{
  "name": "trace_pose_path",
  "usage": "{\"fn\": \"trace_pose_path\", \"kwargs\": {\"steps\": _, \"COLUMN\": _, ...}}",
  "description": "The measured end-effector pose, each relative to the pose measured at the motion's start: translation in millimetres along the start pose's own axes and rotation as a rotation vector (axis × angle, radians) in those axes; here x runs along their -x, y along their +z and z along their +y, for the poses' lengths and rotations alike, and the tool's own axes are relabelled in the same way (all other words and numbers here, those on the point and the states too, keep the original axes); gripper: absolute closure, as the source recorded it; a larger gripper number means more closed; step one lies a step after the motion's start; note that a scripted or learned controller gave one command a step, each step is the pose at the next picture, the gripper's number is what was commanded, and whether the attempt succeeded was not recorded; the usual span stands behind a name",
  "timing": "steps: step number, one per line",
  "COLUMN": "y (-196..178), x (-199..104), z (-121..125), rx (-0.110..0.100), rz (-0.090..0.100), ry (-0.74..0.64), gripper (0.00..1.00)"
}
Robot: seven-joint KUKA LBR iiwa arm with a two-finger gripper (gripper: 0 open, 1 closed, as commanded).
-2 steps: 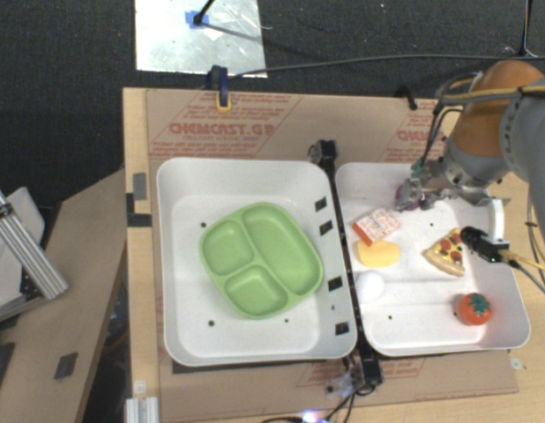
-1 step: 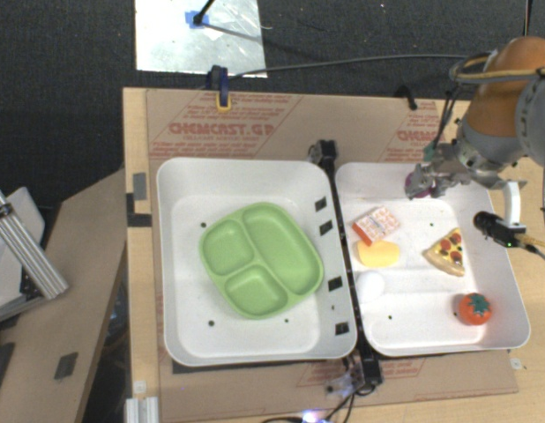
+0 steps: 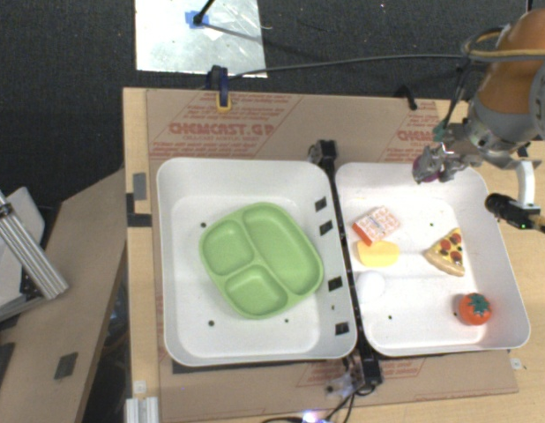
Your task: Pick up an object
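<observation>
From where the camera view looks down, the grey arm with its orange band comes in from the right, and its two-finger gripper (image 3: 429, 167) hangs over the far right corner of the right-hand shallow white plastic bin (image 3: 511, 293). Whether the jaws are spread or pressed together I cannot tell; the tip is a small dark blur, and nothing can be made out between them.

There are 4 candidates, all lying in that same bin and all nearer the camera than the jaws. Closest, down and to the left of the jaws, is the red-and-white striped box-shaped toy (image 3: 377, 225), with the flat yellow toy piece (image 3: 377, 254) touching or just beside it on its near side. Almost straight below the jaws in the view sits the wedge-shaped toy pizza slice (image 3: 447, 253), apart from the others. Farthest from the jaws, in the near right corner, is the round orange-red toy fruit with a green top (image 3: 473, 307).

The left-hand bin (image 3: 180, 183) holds a light green plastic tray with 3 compartments (image 3: 259, 260), well away from the jaws.

To do this well, I would aim for the pizza slice or the fruit, since each lies clear of its neighbours. The jaws should centre over it before descending, straddling the narrow width. The striped box and yellow piece look risky: a finger may land on both.
</observation>
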State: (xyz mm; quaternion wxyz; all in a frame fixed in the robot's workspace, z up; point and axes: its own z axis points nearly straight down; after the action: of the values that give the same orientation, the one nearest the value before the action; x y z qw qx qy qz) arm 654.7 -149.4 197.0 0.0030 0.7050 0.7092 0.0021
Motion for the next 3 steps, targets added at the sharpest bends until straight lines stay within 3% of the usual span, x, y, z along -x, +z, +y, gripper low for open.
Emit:
{"fn": "trace_pose_path", "kwargs": {"steps": 1, "y": -28.3, "x": 0.1, "z": 1.5, "rx": -0.002, "rz": 0.0, "ry": 0.0, "gripper": 1.0}}
{"fn": "trace_pose_path", "kwargs": {"steps": 3, "y": -31.3, "x": -98.1, "z": -40.1, "rx": -0.007, "rz": 0.003, "ry": -0.002, "gripper": 1.0}}
